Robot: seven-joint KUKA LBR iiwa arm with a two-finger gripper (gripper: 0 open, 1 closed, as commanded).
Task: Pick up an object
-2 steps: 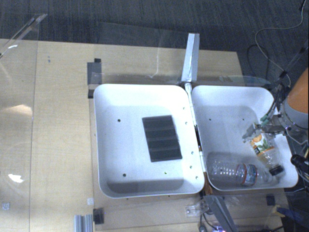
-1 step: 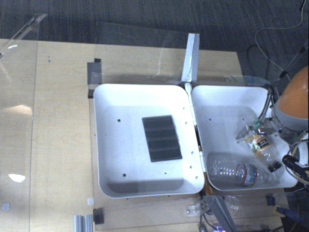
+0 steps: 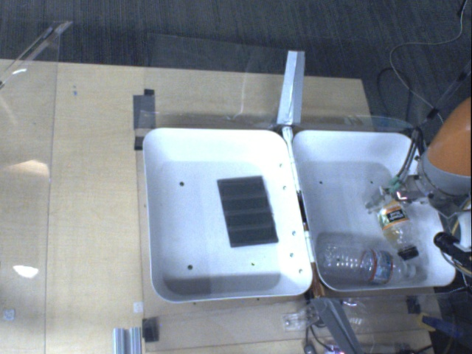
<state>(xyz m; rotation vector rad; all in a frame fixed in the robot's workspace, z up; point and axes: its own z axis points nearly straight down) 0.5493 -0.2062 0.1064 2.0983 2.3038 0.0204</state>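
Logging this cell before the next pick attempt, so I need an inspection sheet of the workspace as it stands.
Surface: wooden bench bearing left bin and right bin.
Job's things: dark ribbed block in left bin; clear plastic bottle lying along the right bin's near wall; small labelled item; small black piece.
Clutter: nothing seen.
End effector: low in right bin, above the labelled item.
Cables: black cable on the floor, upper right.
Surroundings: dark carpet.

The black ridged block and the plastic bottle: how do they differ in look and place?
The black ridged block is dark, opaque and flat, in the left bin. The plastic bottle is clear and rounded, lying on its side in the right bin. Both rest on a white bin floor.
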